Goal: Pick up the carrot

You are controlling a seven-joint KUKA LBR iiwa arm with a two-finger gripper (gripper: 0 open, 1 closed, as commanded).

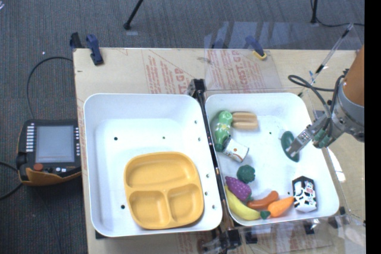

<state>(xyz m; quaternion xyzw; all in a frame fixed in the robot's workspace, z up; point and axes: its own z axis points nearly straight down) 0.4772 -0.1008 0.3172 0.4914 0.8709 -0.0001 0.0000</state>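
The grey robot arm with the orange band (351, 98) comes in from the right, over the right white bin (274, 101). Its fingers (296, 146) sit low over the right part of that bin. They look a little apart, with nothing between them. A small dark green thing (289, 143) lies on the bin floor, touching the finger tips or just under them; I cannot tell which.

The orange toy carrot with a green top (278, 207) lies below the fingers and a bit to the left, near the front wall of the right bin. It is well apart from the fingers. Its green end points left. Just above it and touching it lies a thin red-orange toy pepper (262, 200). A yellow toy banana (239, 205) curves along to the left of the carrot. A purple bunch of toy grapes (237, 188) rests on the banana's upper end. Right of the carrot, below the fingers, stands a small black and white cow-print carton (304, 194).

Left of the fingers is a dark green toy broccoli (246, 173). Farther left is a small white can with a brown end (236, 153), a light green toy vegetable (222, 127) and a tan toy hot dog bun (244, 121).

Far left of the fingers, in the left white bin (101, 128), lies a yellow plastic plate with three parts (164, 188). Both bins stand on the brown desk (149, 68). A grey hand-held screen box (52, 149) lies on the floor past the desk's left side.
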